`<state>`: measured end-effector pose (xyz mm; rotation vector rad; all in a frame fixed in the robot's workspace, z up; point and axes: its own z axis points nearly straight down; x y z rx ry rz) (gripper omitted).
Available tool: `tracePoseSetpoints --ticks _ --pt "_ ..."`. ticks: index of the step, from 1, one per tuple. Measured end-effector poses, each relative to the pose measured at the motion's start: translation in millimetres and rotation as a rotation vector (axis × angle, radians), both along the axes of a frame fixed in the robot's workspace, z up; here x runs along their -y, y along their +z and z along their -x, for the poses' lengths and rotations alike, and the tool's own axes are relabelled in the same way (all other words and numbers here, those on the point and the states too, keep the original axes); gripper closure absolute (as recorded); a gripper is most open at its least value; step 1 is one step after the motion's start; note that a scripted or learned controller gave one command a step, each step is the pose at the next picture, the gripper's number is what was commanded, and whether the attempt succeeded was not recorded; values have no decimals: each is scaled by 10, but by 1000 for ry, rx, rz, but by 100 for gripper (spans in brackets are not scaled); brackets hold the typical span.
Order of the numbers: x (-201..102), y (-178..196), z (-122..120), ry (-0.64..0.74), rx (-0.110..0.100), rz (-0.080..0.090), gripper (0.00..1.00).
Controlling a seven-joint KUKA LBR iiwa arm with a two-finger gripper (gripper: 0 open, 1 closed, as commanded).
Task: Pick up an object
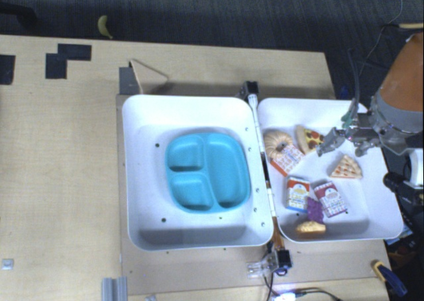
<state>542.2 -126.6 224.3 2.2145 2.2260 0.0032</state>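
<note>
In the right-hand shallow white bin [371, 227], the candidates are lying near to far: a small golden bread-like piece [311, 228], a purple lump [313, 209], two small red-and-white cartons [329, 198], then an orange triangular pizza-slice toy [346, 169]. The two-finger gripper [344, 138] is hovering just above that slice with nothing visibly between its fingers; how far apart they are standing I cannot tell. This looks like the approach step, so the next move is calling for a descent centred on one item, probably the slice, while the left-hand white bin [142, 160] is holding a blue sectioned plastic tray [207, 172].
</note>
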Motion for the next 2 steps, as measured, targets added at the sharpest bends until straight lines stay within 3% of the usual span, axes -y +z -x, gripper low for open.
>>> tracePoseSetpoints --ticks 1,2 --pt "208 -1260 253 -3 10 3 0" --pt "191 -1150 235 -1 13 0 100"
